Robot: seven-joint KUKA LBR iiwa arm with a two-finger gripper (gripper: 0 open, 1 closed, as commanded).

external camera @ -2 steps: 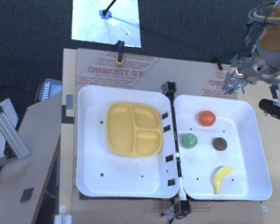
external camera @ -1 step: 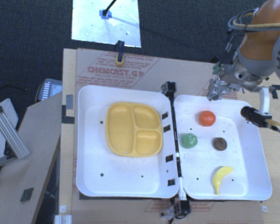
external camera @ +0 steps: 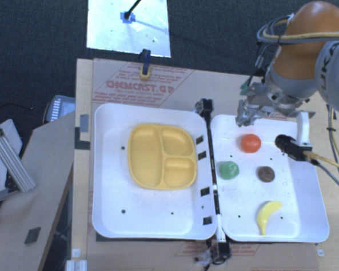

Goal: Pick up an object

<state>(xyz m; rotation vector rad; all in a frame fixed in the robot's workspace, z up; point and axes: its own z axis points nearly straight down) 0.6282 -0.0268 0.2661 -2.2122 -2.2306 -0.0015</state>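
two shallow white bins sit side by side on the worktop (external camera: 81, 172); nearest in the right bin (external camera: 309, 192) lies a yellow banana (external camera: 267, 215); beyond it a green object (external camera: 228, 169) and a brown round object (external camera: 265, 174), well apart; farther back an orange ball (external camera: 250, 143); the left bin (external camera: 107, 174) bears a yellow divided tray (external camera: 161, 156); the pincer (external camera: 246, 118) hangs just behind the orange ball, above the right bin's far edge; whether it is spread or pressed together i cannot tell.

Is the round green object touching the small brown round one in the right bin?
Apart. The camera view shows bare white bin floor between the green object and the brown one.
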